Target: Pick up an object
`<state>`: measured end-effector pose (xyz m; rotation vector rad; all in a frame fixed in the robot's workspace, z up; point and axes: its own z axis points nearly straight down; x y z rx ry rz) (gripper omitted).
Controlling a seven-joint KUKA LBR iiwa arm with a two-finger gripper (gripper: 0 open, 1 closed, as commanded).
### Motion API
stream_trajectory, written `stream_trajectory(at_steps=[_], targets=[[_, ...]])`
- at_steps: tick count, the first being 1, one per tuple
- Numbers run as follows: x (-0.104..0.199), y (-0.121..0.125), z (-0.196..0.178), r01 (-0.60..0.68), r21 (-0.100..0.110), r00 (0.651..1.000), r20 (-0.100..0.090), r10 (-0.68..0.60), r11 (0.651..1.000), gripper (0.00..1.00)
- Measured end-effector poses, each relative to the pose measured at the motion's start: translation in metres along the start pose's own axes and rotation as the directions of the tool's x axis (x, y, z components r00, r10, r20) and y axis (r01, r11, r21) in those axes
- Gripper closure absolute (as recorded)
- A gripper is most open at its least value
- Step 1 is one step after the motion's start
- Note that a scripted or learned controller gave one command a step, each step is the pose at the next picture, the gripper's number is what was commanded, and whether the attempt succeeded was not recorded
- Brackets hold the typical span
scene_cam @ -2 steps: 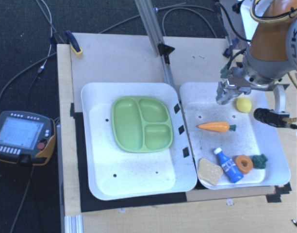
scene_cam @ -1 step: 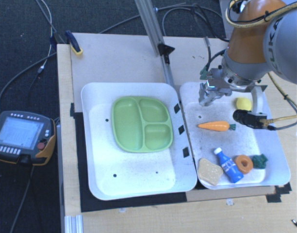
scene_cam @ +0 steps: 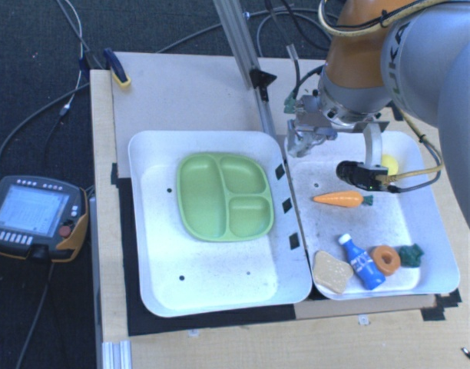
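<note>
My gripper (scene_cam: 300, 144) hangs over the far left corner of the right bin (scene_cam: 431, 229), close to the wall between the two bins. Nothing shows in it. An orange carrot (scene_cam: 339, 199) lies in the middle of that bin, just below and right of the gripper. Along the bin's near edge sit a slice of bread (scene_cam: 332, 271), a blue bottle (scene_cam: 362, 263), a brown doughnut (scene_cam: 385, 259) and a small green piece (scene_cam: 410, 254). A yellow object (scene_cam: 389, 164) peeks out behind a black part (scene_cam: 362, 174) mounted on the arm.
The left bin (scene_cam: 154, 229) holds a green divided plate (scene_cam: 223, 197). A slanted metal post (scene_cam: 239, 33) rises behind the bins. A blue and yellow clamp (scene_cam: 117, 68) sits at the bench's far left corner, and a teach pendant (scene_cam: 35, 217) lies on the floor at left.
</note>
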<state>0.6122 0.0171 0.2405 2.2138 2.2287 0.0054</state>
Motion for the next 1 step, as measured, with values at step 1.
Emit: stream_trajectory(at_steps=[1], targets=[[0.0566,0.0081,-0.0061,-0.001,0.0,1.0,0.0,0.001,1.0,1.0]])
